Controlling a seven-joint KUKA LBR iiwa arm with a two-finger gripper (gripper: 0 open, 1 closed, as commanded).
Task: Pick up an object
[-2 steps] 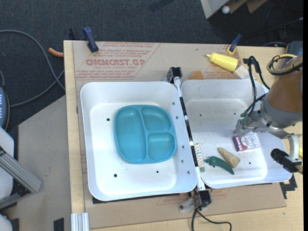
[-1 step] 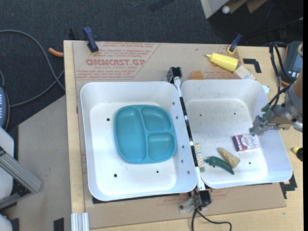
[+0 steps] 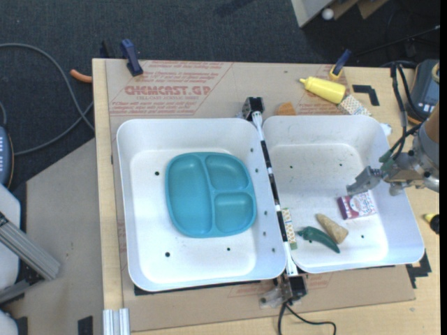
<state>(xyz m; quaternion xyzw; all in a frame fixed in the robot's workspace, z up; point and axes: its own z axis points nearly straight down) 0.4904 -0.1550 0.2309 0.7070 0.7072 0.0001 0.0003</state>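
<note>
- Nearest, in the right shallow white bin (image 3: 405,246): dark green curved plastic toy (image 3: 319,237) touching a tan cone-shaped piece (image 3: 331,227); probably light, stiff, rounded, prone to slipping.
- Just behind: small maroon-and-white flat packet (image 3: 356,206), flat on the bin floor; likely light and thin, best pinched across its short edges.
- At the packet's far edge: grey gripper (image 3: 364,181), nothing visibly held; spread or pressed together, impossible to tell.
- Leftward: teal divided plastic plate (image 3: 209,194).
- Farthest, on the surface (image 3: 174,89): yellow plastic object (image 3: 323,88).

Grey metal arm (image 3: 419,160), dark cables along it, grey jaws at its tip
</note>
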